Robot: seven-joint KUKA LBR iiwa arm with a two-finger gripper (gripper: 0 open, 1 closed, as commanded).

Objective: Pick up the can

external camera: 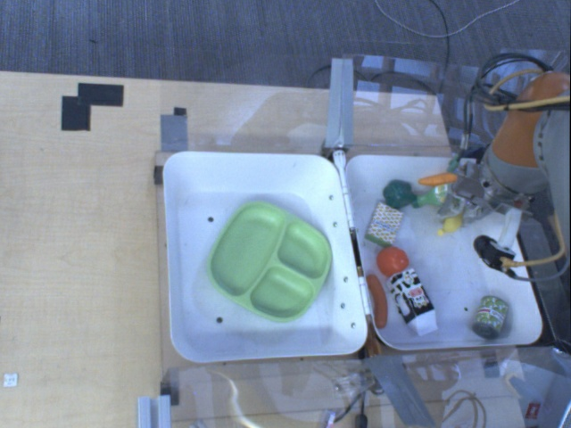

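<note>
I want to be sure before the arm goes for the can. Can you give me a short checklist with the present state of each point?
1. Can in view, in the near right corner of the right bin: ok.
2. Can clear of its neighbours: ok, the black and white bottle lies apart from it.
3. Gripper above the can: not ok, it is at the far side of the bin, by the carrot and a yellow piece.
4. Finger opening: cannot tell.
5. Can upright or on its side: cannot tell.
6. Room beside the bin wall for a finger: cannot tell.
</note>
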